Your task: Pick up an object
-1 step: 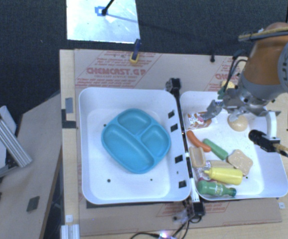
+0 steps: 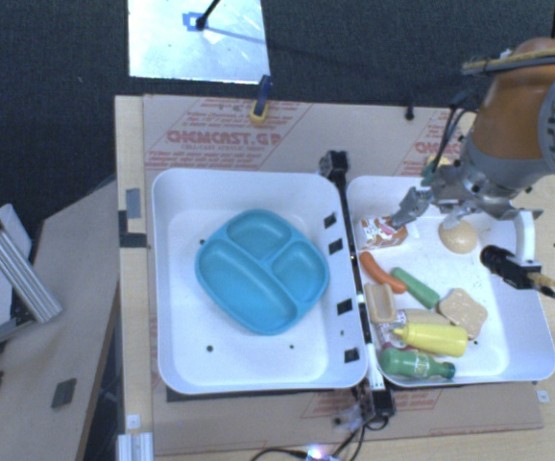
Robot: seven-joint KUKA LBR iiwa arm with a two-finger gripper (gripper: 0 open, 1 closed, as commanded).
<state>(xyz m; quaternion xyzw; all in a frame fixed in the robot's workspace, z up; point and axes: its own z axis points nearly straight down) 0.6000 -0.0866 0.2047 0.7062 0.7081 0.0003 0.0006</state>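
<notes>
Within the left bin (image 2: 177, 353) lies a blue tray (image 2: 261, 270). Right bin (image 2: 527, 353): snack packet (image 2: 378, 231) just under the gripper (image 2: 414, 206), hot dog (image 2: 383, 271), cucumber (image 2: 416, 287), yellow bottle (image 2: 434, 337), green bottle (image 2: 418, 363), toast (image 2: 462, 310), pale ball (image 2: 458, 236). Whether the gripper grips the packet, I cannot tell.

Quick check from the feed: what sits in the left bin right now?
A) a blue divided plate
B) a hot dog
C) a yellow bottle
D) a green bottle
A: the blue divided plate lies alone in the left bin, and the bottles are in the other bin.
</notes>
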